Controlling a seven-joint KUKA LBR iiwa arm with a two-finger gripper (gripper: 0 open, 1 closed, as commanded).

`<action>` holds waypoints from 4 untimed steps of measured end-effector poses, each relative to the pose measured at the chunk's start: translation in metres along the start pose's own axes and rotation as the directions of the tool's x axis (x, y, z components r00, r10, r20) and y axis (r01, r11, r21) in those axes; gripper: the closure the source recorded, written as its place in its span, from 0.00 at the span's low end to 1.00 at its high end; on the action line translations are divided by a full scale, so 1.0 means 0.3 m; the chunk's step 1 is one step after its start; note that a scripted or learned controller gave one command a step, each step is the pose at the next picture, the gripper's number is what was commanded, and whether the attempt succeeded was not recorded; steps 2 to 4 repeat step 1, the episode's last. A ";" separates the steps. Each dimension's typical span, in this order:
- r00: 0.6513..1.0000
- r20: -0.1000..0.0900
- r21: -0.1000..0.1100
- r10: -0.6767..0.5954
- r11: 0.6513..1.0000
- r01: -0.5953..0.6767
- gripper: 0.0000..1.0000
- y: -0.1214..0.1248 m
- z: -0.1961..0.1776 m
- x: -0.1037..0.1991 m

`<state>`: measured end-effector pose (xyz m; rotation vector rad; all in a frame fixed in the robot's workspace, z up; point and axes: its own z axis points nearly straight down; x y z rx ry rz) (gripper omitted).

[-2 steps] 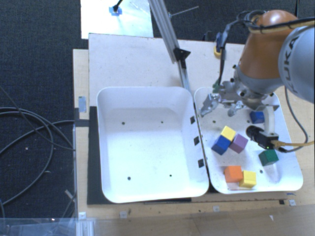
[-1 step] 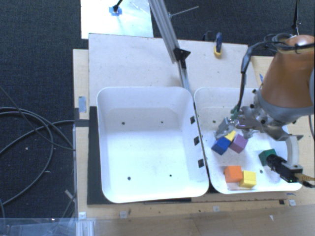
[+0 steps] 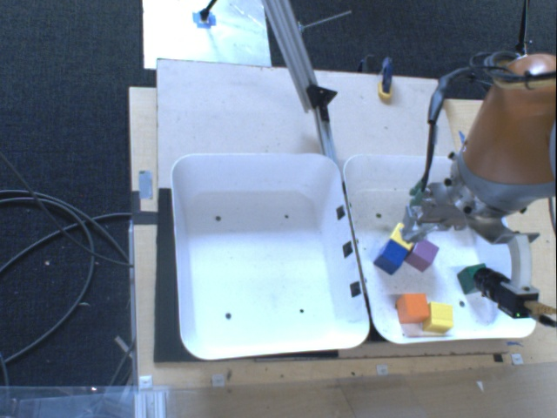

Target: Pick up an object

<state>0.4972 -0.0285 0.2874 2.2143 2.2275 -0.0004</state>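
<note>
Reaching into the right bin (image 3: 383, 181), the gripper (image 3: 414, 225) hangs over a tight cluster; I cannot tell its jaw state. Just below lie a yellow block (image 3: 400, 234), blue cube (image 3: 392, 256) and purple cube (image 3: 423, 254). Approach step, I judge; next, descend onto one.

Hand (image 3: 416, 226) above blocks in right bin (image 3: 374, 181)

End effector (image 3: 416, 225) low, arm (image 3: 513, 120) overhead

Single fixed camera above the bench (image 3: 261, 103), looking down at a slant. Both white bins (image 3: 261, 172) in frame; arm (image 3: 513, 129) enters from the right.
</note>
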 end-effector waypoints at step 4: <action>1.000 0.000 0.000 0.001 1.000 -0.001 0.00 0.000 0.001 0.000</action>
